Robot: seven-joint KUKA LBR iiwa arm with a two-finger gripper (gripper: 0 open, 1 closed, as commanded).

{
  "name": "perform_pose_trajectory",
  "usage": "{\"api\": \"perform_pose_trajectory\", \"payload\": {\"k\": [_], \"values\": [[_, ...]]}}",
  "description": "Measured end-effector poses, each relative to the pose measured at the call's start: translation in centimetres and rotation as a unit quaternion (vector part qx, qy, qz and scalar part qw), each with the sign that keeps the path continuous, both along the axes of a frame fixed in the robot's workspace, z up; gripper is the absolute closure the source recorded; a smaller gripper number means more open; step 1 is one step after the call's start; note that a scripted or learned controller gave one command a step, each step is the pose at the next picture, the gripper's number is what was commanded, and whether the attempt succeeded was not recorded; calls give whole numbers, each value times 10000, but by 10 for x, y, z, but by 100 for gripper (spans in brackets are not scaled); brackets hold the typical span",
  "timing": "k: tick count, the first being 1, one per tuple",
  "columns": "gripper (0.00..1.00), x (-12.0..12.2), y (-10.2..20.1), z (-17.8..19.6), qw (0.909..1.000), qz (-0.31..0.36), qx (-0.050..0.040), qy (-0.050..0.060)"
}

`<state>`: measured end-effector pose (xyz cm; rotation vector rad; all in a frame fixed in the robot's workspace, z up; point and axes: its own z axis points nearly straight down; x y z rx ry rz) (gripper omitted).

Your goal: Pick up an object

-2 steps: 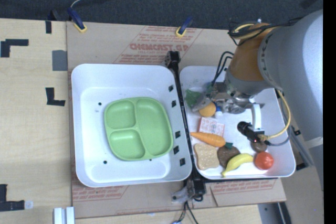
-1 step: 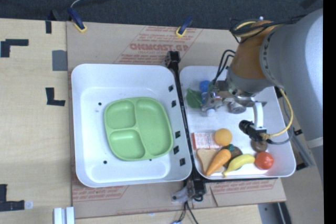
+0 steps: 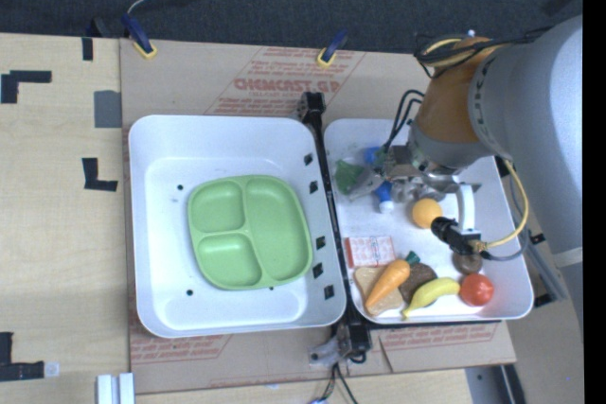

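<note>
Two bins (image 3: 151, 147) adjoin; toy food (image 3: 426, 284) crowds the right bin's near edge.

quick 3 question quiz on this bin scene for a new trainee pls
1. True or false: the green divided plate lies in the left bin.
2. Multiple choice: which item lies nearest the right bin's front right corner? A) carrot B) tomato C) orange ball
3. Fill in: the yellow banana lies between the carrot and the ____.

Key:
1. True. The plate is the left bin's one item.
2. B. The tomato sits by that corner; the carrot lies further left, the orange ball further back, near the gripper.
3. Tomato.
</note>
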<state>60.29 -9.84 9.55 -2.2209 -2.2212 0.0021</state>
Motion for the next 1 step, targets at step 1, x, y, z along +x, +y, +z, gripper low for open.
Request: {"api": "perform_pose_trajectory", "payload": {"k": [1], "values": [[0,43,-2,-10,10000,6,0,-19]]}}
